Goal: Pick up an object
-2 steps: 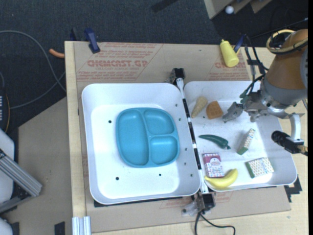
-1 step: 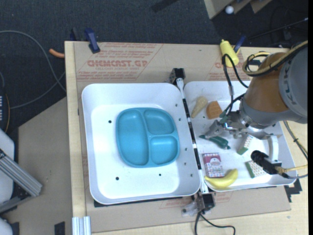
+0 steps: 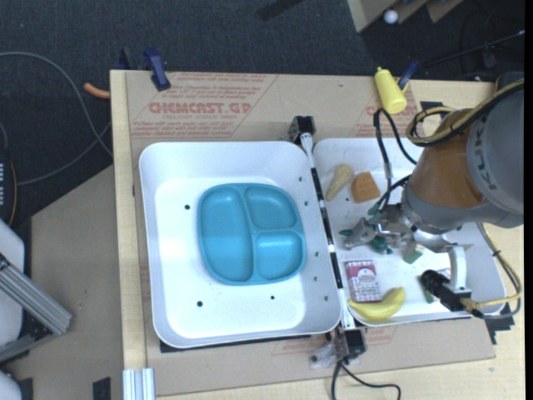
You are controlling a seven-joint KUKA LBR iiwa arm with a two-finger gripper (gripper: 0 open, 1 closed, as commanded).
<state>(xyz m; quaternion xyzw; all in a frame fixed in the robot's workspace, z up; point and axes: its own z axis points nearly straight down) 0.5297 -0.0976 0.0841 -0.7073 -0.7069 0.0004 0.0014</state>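
The arm [image 3: 466, 169] reached into the right bin [image 3: 479, 261], its gripper [image 3: 375, 233] low above a small red packet [image 3: 362, 280]. A banana [image 3: 379, 305] lay just beside the packet; the left bin [image 3: 162, 223] held a blue divided tray [image 3: 250, 232].

You see a big round arm [image 3: 500, 161] coming in from the right. Its top part is grey and smooth, like a fat tube. Below the grey you see a wide orange band [image 3: 441, 177], shiny and curved. Under the band sits a grey ring, and then a paler, silvery piece. At the very end you see the gripper [image 3: 379, 232], a small clump of grey metal bits with some green on it. Black cables [image 3: 391, 136] loop along the arm's side and run down to the tip. A yellowish cable curls beside the top of the orange band.
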